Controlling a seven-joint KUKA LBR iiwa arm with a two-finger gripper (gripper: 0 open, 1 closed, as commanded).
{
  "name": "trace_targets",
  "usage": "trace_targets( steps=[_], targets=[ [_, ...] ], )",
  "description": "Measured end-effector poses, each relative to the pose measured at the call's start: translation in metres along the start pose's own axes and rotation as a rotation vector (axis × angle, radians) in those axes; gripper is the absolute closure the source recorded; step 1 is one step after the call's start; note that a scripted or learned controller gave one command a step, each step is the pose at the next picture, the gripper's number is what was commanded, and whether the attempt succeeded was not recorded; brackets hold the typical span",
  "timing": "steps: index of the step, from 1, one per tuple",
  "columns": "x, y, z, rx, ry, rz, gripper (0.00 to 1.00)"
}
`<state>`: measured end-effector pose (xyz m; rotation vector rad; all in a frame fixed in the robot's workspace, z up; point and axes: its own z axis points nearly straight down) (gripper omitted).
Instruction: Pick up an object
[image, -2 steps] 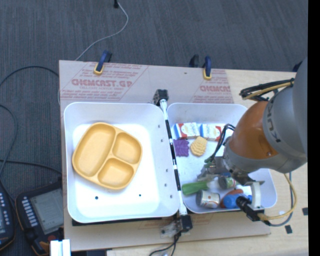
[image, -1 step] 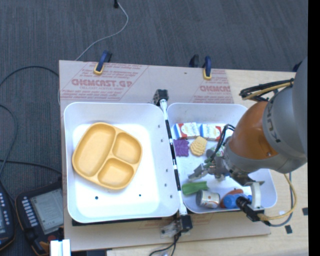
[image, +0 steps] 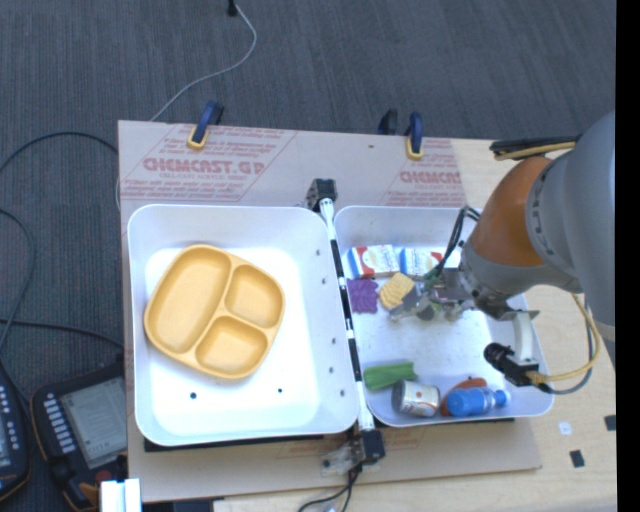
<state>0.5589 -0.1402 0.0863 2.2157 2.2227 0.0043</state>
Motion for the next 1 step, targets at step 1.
trace_targets(
  steps=[1],
  targets=[
    [0.0000,0.0012,-0.0082,0.000,-0.002,-0.001,1.00]
  ],
)
